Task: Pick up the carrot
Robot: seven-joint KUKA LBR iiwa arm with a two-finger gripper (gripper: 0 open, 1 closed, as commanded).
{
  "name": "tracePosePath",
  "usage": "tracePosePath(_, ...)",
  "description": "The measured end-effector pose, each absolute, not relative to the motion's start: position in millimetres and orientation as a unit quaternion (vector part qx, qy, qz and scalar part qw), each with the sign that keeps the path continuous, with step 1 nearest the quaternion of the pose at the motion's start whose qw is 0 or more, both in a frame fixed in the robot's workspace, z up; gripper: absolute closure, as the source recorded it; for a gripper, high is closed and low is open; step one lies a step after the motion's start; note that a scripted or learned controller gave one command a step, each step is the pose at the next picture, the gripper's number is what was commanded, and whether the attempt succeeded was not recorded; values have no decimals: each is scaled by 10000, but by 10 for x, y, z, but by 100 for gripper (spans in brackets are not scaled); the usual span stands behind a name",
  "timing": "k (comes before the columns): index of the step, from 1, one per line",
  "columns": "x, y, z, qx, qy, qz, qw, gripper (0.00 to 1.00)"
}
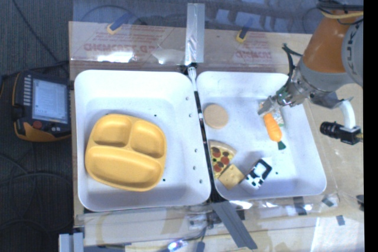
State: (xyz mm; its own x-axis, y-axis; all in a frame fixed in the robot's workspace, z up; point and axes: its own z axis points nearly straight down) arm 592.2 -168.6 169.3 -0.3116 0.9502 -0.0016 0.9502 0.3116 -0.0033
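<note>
One carrot (273, 127) lies in the right bin (313, 180), near its far-right wall. My gripper (276, 101) hovers just above its top end; aperture indiscernible. Risk: fingers glance off, rolling it against the wall.

Left bin (88, 85) holds yellow divided tray (125, 150); right bin (236, 85): round cookie (215, 115), pizza slice (221, 157), black-white block (258, 172); teach pendant (40, 106) left of bench.
</note>
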Motion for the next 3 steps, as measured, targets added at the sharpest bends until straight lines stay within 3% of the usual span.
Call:
tracePosePath(1, 6690, -1297, 2002, -5962, -8028, 14, -1, 100)
tracePosePath(2, 6409, -1397, 3476, -5034, -8640, 20, -13, 100)
tracePosePath(3, 6402, -951, 2039, -4990, -8666, 16, 19, 100)
